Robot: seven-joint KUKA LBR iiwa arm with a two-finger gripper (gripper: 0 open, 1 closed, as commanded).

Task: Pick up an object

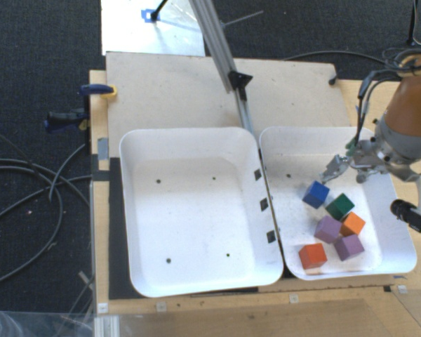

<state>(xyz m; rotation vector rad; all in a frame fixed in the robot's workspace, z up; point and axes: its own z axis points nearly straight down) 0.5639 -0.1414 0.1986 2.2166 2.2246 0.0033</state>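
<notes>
Pincer open, blue cube just below-left

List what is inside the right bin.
The right bin holds six blocks: a blue block, green block, orange block, two purple blocks and a red block. The gripper covers part of the floor.

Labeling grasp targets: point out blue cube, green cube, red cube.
blue cube (316, 194), camera view, top face
green cube (340, 206), camera view, top face
red cube (312, 255), camera view, top face
</notes>
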